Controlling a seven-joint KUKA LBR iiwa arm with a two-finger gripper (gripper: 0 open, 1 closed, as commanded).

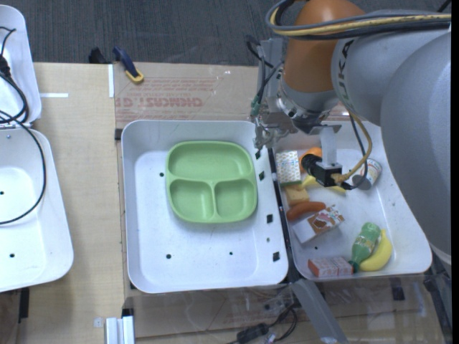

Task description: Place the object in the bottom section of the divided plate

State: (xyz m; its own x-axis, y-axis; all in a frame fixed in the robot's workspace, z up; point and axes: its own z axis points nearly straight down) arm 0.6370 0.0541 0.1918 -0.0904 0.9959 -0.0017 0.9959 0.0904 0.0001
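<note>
Camera view had the hand (262, 140) over the wall between bins; its grip state couldn't be told. Candidate objects (banana (380, 253) etc.) sat in the right bin (405, 199), the divided plate (211, 181) in the left bin (143, 249). Best approach, I'd judge: grasp square, then centre over a lower compartment before release.

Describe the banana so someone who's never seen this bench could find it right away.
Look in the right bin, the one crowded with toy food beside the bin holding the green plate. Go to its near right corner: the banana lies there, touching a green bottle. It is the one curved, plain yellow piece.
</note>
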